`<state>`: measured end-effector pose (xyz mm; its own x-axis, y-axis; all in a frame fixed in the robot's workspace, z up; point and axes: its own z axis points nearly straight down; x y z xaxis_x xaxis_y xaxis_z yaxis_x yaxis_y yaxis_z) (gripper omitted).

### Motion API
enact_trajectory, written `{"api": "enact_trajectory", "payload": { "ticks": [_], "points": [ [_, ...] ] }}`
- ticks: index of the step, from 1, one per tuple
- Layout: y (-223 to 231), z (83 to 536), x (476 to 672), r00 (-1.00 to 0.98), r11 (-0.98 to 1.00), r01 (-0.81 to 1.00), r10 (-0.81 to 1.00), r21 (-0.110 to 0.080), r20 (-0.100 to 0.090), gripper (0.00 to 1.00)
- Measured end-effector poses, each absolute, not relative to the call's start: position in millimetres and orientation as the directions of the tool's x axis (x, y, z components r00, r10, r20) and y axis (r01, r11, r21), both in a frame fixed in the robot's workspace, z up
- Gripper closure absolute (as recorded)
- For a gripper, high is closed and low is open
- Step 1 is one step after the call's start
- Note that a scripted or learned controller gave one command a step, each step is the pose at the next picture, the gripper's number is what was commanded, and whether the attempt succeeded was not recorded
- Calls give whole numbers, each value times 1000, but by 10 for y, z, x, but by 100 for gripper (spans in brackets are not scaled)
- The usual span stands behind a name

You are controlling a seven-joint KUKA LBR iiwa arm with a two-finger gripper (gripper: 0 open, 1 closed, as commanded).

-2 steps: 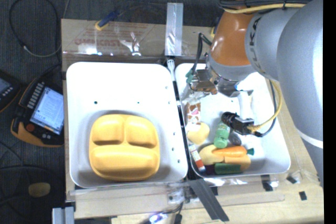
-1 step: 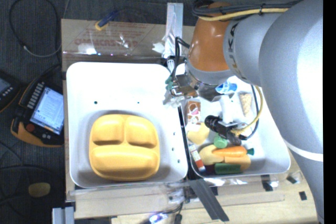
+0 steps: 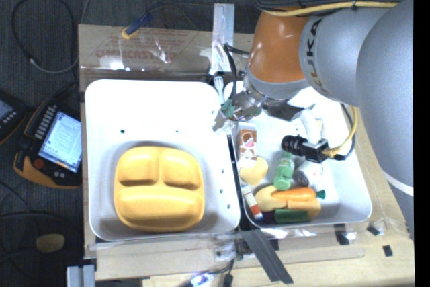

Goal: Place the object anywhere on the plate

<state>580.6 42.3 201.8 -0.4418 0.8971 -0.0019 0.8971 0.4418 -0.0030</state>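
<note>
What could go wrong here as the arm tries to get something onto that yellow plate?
The claw hangs right over the wall between the bins, so coming down it could strike it. The toys lie heaped in the right bin's near corner, so a grab may slip or catch two. The yellow plate is divided and raised, so round pieces might roll.

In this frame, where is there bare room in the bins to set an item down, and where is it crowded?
Left bin: bare floor behind the yellow plate, up to the far wall, and a strip along its left side. The plate's compartments are bare too. Right bin: crowded at the near left with the toy pile; the arm covers its far part.
</note>
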Motion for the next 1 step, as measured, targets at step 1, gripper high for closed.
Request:
{"api": "enact_trajectory", "payload": {
  "ticks": [1],
  "points": [
    [1198,1380,5717,-527,527,850,850,-4,1,100]
  ]
}}
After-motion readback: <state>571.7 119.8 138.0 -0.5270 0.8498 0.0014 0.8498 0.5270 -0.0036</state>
